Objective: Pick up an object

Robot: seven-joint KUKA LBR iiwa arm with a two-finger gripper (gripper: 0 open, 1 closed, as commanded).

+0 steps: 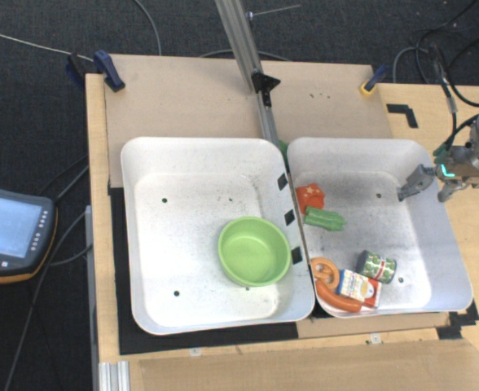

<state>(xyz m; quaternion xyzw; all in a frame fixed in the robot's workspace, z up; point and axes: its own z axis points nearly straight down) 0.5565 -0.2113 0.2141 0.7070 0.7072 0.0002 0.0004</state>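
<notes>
- Grey gripper [432, 187] sits at the right edge of the camera view, over the upper right rim of the right bin [435, 243]; a small teal light shows on its body.
- Two dark fingers [411, 184] splay apart toward the bin, one pointing left over the rim, the other angled down beside it. The jaws stand wide, with nothing between them and nothing touching them.
- The bare white floor of the right bin lies directly left of and below the gripper.
- Orange-red block [309, 196]: well to the left of the gripper, against the left wall of the right bin.
- Green elongated piece [324, 219]: just below the orange-red block, touching or nearly touching it; well apart from the gripper, to its lower left.
- Small green-labelled can [377, 266]: lying on its side, below and to the left of the gripper, nearest of the objects yet still clear of the fingers.
- Red and white packet [359, 287]: just below the can, resting on an orange curved object [327, 283] in the bin's lower left corner.
- Green bowl [254, 252]: upright in the left bin [166, 218], near its lower right corner, far left of the gripper and across the divide between the bins.
- No object is lifted; all rest on the bin floors.
</notes>
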